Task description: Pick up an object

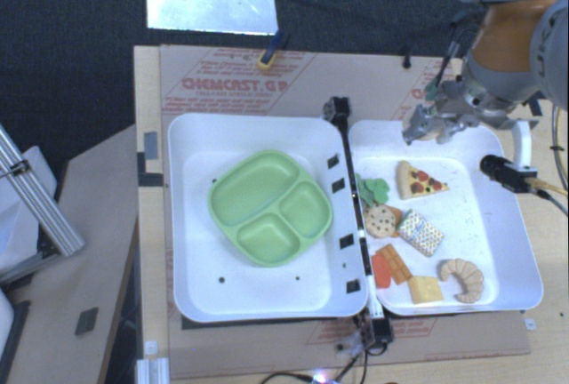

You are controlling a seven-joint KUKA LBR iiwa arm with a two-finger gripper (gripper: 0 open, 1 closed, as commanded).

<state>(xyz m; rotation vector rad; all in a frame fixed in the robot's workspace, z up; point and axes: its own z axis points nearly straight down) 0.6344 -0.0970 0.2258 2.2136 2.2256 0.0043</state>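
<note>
2 shallow white bins sit side by side on the bench: the left bin point(191, 284) carries a green divided plate point(269, 207), and the right bin point(507, 222) carries all the small toy foods. Those are a pizza slice point(419, 180), a green leafy piece point(374, 190), a cookie point(381, 220), a patterned wrapped block point(420, 233), an orange strip point(389, 266), a yellow cheese square point(425, 289) and a croissant point(462, 277). The gripper point(425, 126) hangs over the far rim of the right bin, above and just beyond the pizza slice, with nothing visibly in it; I cannot tell how it is set from this slanted view. No object has been lifted yet. The pizza slice looks like the nearest candidate. Being flat, it could slide away under a descent that lands off-centre. The cookie, wrapped block and leafy piece lie close together, so a reach there risks nudging a neighbour or catching 2 at once.
</note>
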